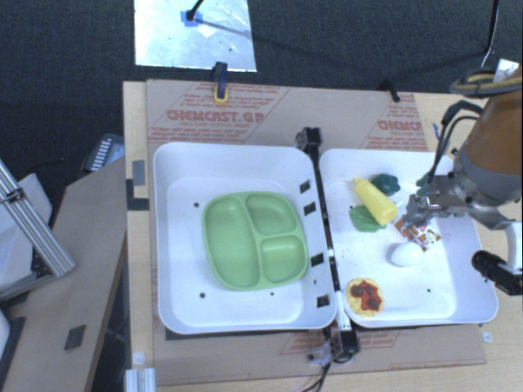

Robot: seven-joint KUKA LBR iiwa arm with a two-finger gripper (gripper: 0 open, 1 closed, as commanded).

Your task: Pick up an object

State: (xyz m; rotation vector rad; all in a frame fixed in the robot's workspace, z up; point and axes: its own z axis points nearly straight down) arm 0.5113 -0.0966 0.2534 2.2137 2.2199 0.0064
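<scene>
A yellow plastic mustard bottle (pixel 375 201) is seen in the right white bin (pixel 466 300), its long axis running diagonally, tip toward the upper left. The gripper (pixel 415 215) is poised just right of it, above a small red-and-white packet (pixel 424 235); whether anything is grasped cannot be told. "CHEMCAST" is printed on the cardboard sheet (pixel 214 114).
</scene>
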